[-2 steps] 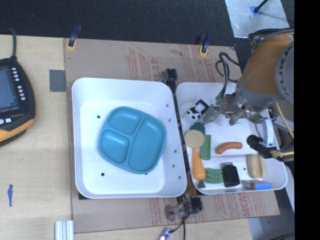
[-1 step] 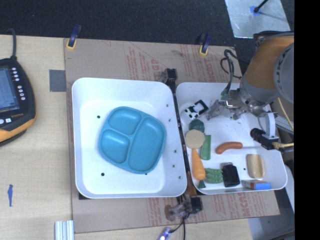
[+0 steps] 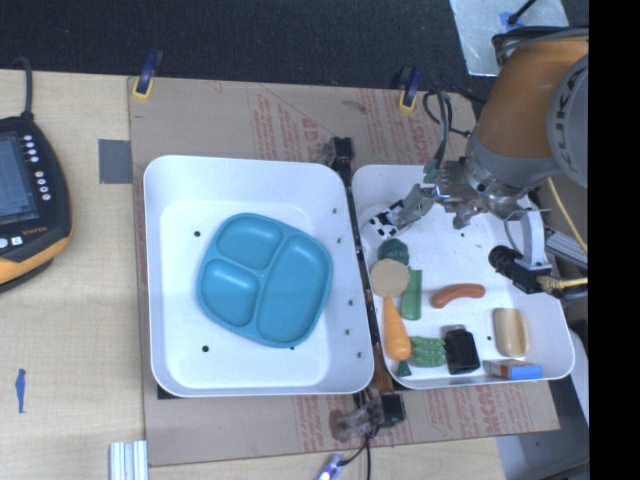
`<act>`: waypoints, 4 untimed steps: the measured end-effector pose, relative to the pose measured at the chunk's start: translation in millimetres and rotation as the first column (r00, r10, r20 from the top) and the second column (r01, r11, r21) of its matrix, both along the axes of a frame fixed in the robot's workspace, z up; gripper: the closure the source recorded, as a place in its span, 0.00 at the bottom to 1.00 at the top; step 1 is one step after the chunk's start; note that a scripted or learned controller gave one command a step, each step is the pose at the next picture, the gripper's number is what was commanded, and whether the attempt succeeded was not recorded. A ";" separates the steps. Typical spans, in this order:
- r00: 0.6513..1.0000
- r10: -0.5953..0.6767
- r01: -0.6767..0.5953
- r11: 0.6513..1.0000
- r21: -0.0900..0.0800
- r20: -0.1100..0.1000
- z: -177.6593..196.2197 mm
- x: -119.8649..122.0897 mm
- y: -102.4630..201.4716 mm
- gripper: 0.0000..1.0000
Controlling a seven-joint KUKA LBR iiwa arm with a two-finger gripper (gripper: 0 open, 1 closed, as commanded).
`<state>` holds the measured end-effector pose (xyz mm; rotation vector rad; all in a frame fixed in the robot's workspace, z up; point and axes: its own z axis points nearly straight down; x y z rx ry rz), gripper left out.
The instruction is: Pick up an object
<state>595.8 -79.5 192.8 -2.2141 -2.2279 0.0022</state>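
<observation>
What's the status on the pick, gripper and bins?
Gripper low over right bin, upper left corner, nothing seen held. Carrot, sausage lie loose below. Blue divided plate in left bin.

Arm (image 3: 530, 98) reaching in, gripper (image 3: 400, 211) low

1. Even, bright light is falling from overhead, washing the white bins (image 3: 250, 183) nearly featureless.
2. Soft, short shadows are sitting beneath the blue plate (image 3: 264, 279).
3. The arm (image 3: 535, 98) is looking slightly blurred; the floor beyond the bench is staying dark.
</observation>
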 end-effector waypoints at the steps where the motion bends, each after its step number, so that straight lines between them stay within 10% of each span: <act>1: 1.000 -0.001 0.001 1.000 -0.001 -0.003 -58.6 -24.4 -12.7 0.00; 2: 1.000 -0.001 0.001 1.000 0.000 -0.003 -101.3 -77.9 -34.9 0.00; 3: 1.000 0.003 -0.003 1.000 -0.002 -0.003 -91.1 -77.3 -35.7 1.00; 4: 1.000 -0.001 0.001 1.000 0.000 0.001 43.6 -62.6 16.2 1.00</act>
